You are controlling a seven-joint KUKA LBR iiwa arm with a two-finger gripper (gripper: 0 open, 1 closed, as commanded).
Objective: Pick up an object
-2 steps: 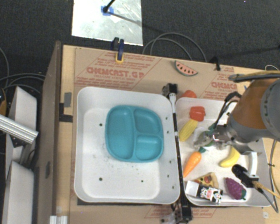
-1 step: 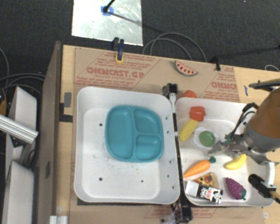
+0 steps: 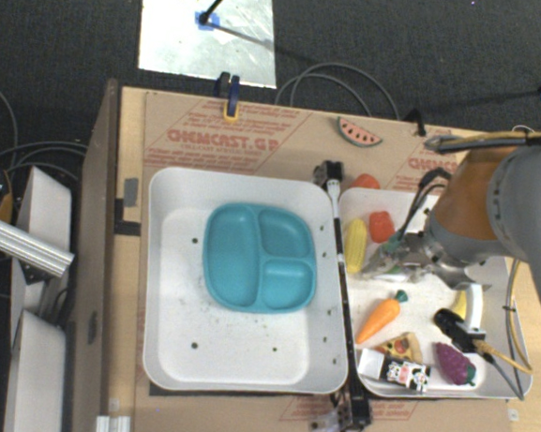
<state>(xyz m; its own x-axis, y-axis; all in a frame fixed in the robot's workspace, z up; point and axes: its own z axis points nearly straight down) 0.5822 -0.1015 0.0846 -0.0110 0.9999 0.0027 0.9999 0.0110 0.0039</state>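
The gripper (image 3: 386, 260) was positioned low in the right bin (image 3: 383, 385), beside the corn (image 3: 354, 245) at its left wall. Its finger state could not be determined. A carrot (image 3: 378, 319) lay nearer the front edge.

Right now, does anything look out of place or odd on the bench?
Yes. A toy watermelon slice lies on the brown board behind the bins, outside both, while the other toy foods, such as the carrot and corn, sit in the right bin. Nothing looks spilled or damaged.

A yellow corn cob (image 3: 354, 245) lies lengthwise along the right bin's left wall. An orange carrot (image 3: 379, 320) lies slanted mid-bin, and a purple eggplant (image 3: 454, 364) rests near the front right corner.
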